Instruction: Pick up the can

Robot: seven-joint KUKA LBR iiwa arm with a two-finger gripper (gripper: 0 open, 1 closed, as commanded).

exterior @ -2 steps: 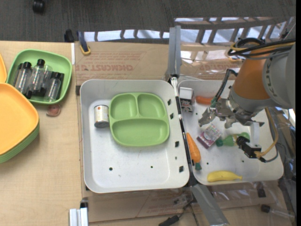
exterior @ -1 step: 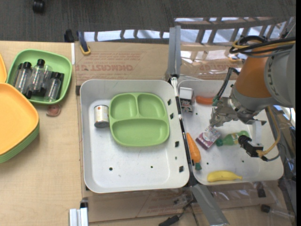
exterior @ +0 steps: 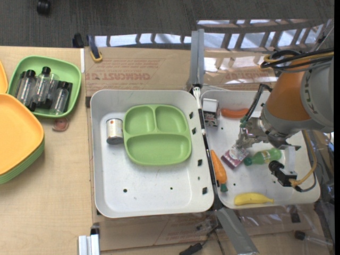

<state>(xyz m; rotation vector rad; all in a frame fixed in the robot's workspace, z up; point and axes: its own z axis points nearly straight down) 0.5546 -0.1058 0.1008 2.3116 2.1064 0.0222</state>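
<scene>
I see green divided plate [exterior: 157,134] in left bin [exterior: 154,201]; right bin [exterior: 305,193] holds banana [exterior: 253,198] | carrot [exterior: 217,166] | green bottle [exterior: 264,156]; vials tray [exterior: 43,85] on bench [exterior: 42,206]

We see even, bright overhead light, no hard shadows. The white left bin [exterior: 154,195] reads clean with mild glare along its rim; soft shadow hugs the green divided plate [exterior: 157,134] on its lower edge. Right of that plate, the arm [exterior: 297,97] looks slightly soft. The carpet [exterior: 159,4] above the plate is dim. Detail is coarse overall; the small bottles [exterior: 42,89] left of the plate blur together.
</scene>
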